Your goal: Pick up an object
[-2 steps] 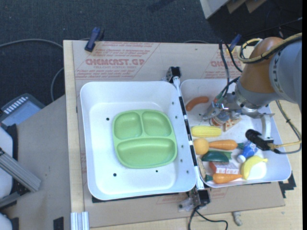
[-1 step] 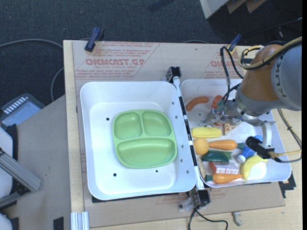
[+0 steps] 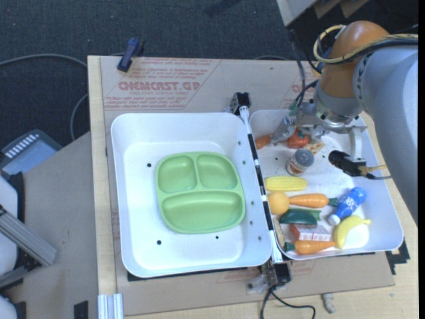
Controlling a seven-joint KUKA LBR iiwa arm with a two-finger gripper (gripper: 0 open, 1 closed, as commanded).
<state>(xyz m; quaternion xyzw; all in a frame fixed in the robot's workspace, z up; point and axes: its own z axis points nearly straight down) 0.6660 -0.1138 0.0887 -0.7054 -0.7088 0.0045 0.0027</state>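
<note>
My gripper (image 3: 297,133) hangs low over the far end of the right bin (image 3: 388,208), under the grey wrist with its orange band. A small red thing (image 3: 299,140) lies right at the gripper's tip; whether it is held I cannot tell. An orange piece (image 3: 263,140) lies just to its left. A small grey-lidded jar (image 3: 303,159) stands just in front of the gripper. Nearer the front lie a corn cob (image 3: 285,184), a carrot (image 3: 309,201), a yellow round fruit (image 3: 278,203), a blue bottle (image 3: 348,205) and a banana (image 3: 350,230).
The left bin (image 3: 133,145) holds a green divided plate (image 3: 199,193). At the right bin's front lie a dark green vegetable (image 3: 300,216), a red-and-white packet (image 3: 307,233) and a second carrot (image 3: 312,247). A blue clamp (image 3: 129,54) sits on the board's far left corner.
</note>
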